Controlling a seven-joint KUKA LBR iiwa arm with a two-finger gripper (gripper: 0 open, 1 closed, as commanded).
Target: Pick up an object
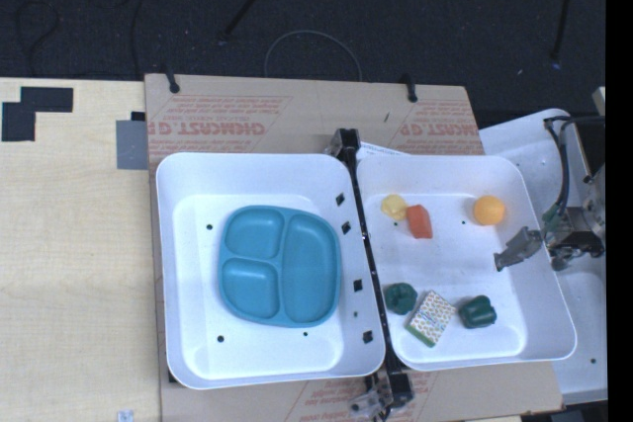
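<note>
- Dark carpet with loose cables fills the background, beyond a pale wooden worktop that carries a brown cardboard sheet.
- Red lettering is printed on the cardboard, seen upside down and mirrored; it cannot be read with certainty.
- Two shallow white bins sit side by side on the cardboard.
- At the right edge, the tool is over the right rim of the right bin; much of the arm is cut off, and whether the tool is wide or narrow cannot be told.
- Nothing is seen held in the tool.
- Nearest the tool, beyond it, lies an orange ball.
- Further left of the tool lie a red-orange block and, touching it, a small yellow piece.
- Nearer the camera than the tool lie a green object, a patterned box and a dark green lump.
- Farthest from the tool, the left bin holds a blue divided plate with three compartments.
</note>
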